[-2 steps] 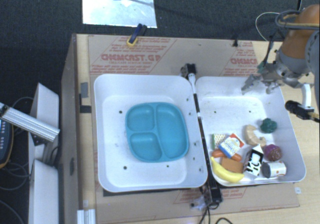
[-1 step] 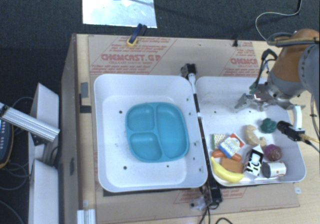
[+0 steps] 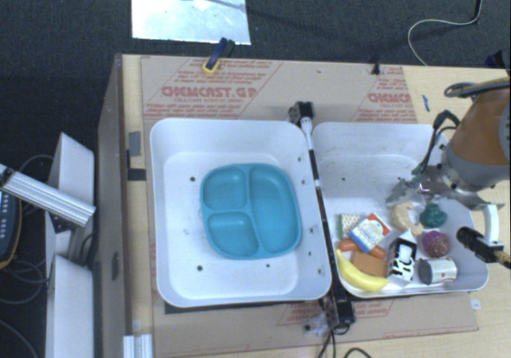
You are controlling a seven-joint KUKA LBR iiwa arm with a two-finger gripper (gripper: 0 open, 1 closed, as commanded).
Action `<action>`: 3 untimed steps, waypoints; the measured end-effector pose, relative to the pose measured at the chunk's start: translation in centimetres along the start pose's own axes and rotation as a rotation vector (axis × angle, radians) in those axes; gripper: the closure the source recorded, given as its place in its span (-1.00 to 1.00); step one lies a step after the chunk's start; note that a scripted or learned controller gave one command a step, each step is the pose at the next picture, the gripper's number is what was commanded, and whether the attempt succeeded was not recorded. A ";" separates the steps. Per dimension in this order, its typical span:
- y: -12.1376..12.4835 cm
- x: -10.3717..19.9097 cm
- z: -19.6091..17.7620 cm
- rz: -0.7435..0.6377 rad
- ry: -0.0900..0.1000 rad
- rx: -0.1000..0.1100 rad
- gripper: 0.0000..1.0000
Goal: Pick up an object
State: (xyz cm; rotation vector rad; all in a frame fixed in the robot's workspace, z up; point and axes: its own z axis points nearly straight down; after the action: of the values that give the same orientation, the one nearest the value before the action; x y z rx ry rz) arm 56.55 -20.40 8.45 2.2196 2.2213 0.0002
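My gripper point(image 3: 411, 188) hangs low over the right bin point(image 3: 359, 149), at its right middle, with the grey and orange arm point(image 3: 479, 141) coming in from the right. Just below it lie a beige round piece point(image 3: 404, 214) and a teal object point(image 3: 433, 216). Further toward the bin's front are a maroon ball point(image 3: 436, 244), a grey can point(image 3: 437, 270), a black-and-white toy point(image 3: 403, 260), a yellow banana point(image 3: 358, 276), an orange piece point(image 3: 369, 263) and a small carton point(image 3: 369, 232). Nothing shows between the gripper's tips.
The left bin point(image 3: 176, 188) holds a blue divided plate point(image 3: 250, 210). A black divider rail point(image 3: 314, 180) runs between the bins. The far half of the right bin is bare white floor. Cardboard point(image 3: 239, 85) lies beyond the bins.
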 end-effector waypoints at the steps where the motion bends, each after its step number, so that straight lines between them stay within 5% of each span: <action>1: 0.1 0.0 -1.1 -0.002 0.000 -0.004 1.00; 2: 5.4 -0.2 -8.8 -0.003 -0.001 -0.004 1.00; 3: 10.4 2.0 -11.5 -0.004 0.000 -0.004 1.00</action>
State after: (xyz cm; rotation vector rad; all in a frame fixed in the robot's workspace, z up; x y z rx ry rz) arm 66.98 -18.41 19.97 2.2125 2.2239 0.0048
